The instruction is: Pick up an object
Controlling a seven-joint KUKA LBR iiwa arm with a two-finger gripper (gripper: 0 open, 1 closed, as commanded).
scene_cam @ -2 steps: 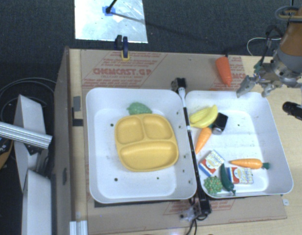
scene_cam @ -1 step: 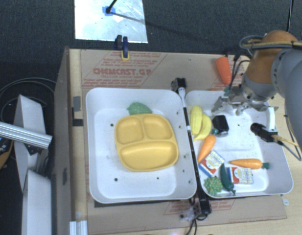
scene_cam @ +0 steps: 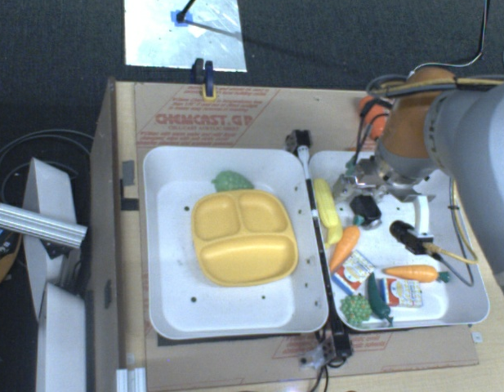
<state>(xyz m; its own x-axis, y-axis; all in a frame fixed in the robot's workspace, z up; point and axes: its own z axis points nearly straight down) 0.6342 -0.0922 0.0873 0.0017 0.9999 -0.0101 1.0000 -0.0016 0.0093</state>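
Hand hovers low over the right bin; its grip state cannot be told.

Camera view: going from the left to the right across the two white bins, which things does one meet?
Yellow divided plate → banana → orange carrot by the divider → green cucumber → second carrot.
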